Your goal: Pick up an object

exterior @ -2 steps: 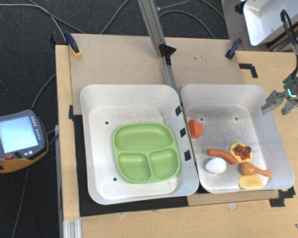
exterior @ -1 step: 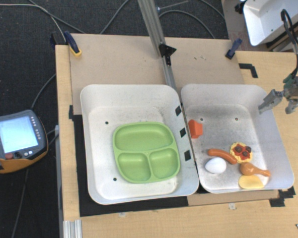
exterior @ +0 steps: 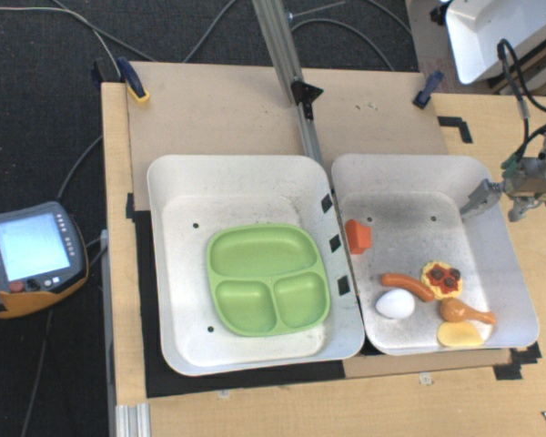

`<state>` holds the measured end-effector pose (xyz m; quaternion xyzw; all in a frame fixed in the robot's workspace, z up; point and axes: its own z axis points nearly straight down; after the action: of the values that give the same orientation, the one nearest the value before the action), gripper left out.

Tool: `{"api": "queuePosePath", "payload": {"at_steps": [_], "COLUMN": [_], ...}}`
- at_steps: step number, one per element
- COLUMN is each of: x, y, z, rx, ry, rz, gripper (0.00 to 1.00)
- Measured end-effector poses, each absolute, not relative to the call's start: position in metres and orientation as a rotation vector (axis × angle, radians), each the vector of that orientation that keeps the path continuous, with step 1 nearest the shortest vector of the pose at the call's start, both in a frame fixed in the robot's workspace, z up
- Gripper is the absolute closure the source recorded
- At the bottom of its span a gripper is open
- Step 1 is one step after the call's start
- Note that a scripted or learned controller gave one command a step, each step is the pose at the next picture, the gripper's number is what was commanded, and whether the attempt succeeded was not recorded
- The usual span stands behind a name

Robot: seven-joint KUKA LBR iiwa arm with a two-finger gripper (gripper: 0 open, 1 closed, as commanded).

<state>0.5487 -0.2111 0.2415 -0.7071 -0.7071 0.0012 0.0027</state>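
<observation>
The right bin [exterior: 491,244] holds several toy foods. An orange block [exterior: 358,236] lies near its left wall. Toward the front lie a sausage [exterior: 406,285], a white egg [exterior: 395,305], a small pizza piece [exterior: 441,279], a brown drumstick [exterior: 466,313] and a yellow piece [exterior: 461,335]. My gripper [exterior: 497,202] hangs over the bin's far right rim, reaching in from the right edge. Its fingers stand apart, open, with nothing between them. It is well clear of the foods, above and to the right of the pizza piece.
The left bin [exterior: 177,244] carries a green divided plate [exterior: 268,278]. A metal pole [exterior: 287,53] slants down to the gap between the bins at the back. A teach pendant [exterior: 29,258] lies on the floor at the left. Blue clamps [exterior: 132,80] grip the board's back corners.
</observation>
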Motion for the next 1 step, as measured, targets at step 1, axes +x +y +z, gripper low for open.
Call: {"api": "queuePosePath", "payload": {"at_steps": [1], "x": [0.545], "y": [-0.2039], "z": [0.1964], "rx": [-2.216], "ry": [-2.217], "rz": [0.003], "gripper": [0.0]}}
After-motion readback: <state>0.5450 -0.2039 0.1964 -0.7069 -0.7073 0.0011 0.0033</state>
